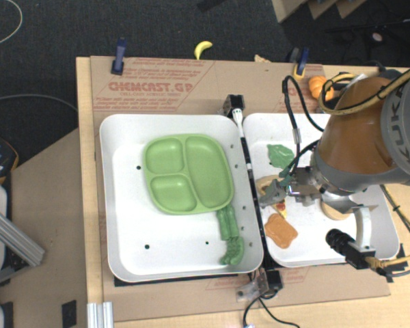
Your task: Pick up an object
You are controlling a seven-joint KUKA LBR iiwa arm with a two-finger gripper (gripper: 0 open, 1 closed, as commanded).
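Observation:
My gripper (279,191) hangs low over the left part of the right bin (307,255), at the end of the grey arm with its orange band (359,125). Just under and left of it lies a flat tan piece (265,183), partly hidden by the gripper. A green leafy item (280,155) lies a little behind the gripper. An orange-brown chunk (281,231) rests in front of it, apart from it. A pale round item (335,213) peeks out from under the wrist.
The left bin (119,203) holds a green divided plate (188,173) and a long green toy (229,236) against its right wall. The wall between the bins runs just left of the gripper. Cables and a black fitting (345,244) lie over the right bin's front corner.

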